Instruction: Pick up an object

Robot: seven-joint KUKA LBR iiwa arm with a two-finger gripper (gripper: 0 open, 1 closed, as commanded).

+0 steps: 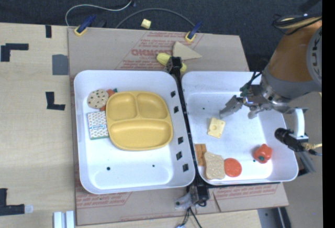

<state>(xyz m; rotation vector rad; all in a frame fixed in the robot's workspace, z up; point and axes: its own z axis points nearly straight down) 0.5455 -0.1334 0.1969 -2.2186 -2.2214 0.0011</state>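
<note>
My gripper point(242, 111) hangs over the right bin point(209, 88), its two fingers spread open with nothing between them. A yellow cheese wedge point(215, 128) lies just below and left of the left fingertip point(229, 109), apart from it. Along the bin's front lie a bread slice point(213, 165), an orange round piece point(233, 167) and a thin brown strip point(199, 153). A red pepper-like toy point(263, 153) sits at the front right, below the gripper.
The left bin point(84, 159) holds a yellow divided plate point(140, 119), a cookie point(97, 98) and a patterned cracker point(97, 124) at its left side. A black divider point(180, 117) runs between the bins. The arm's grey and orange body point(293, 64) covers the right bin's far right corner.
</note>
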